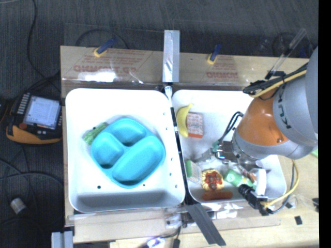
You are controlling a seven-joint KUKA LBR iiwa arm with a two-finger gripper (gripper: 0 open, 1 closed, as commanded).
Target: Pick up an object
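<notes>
The right bin holds several small items. A yellow banana lies along its left wall, with an orange-and-white box beside it. Near the front sit a green piece, a round red-and-yellow toy food, a brown sausage and a green bottle-like item. My gripper hangs low over the middle of this bin, just above the toy food and right of the green piece. The orange wrist band and grey arm cover the bin's right half.
The left bin holds a blue divided tray with a green leafy item tucked at its upper left edge. A divider wall separates the bins. Cables trail at the right bin's front corner.
</notes>
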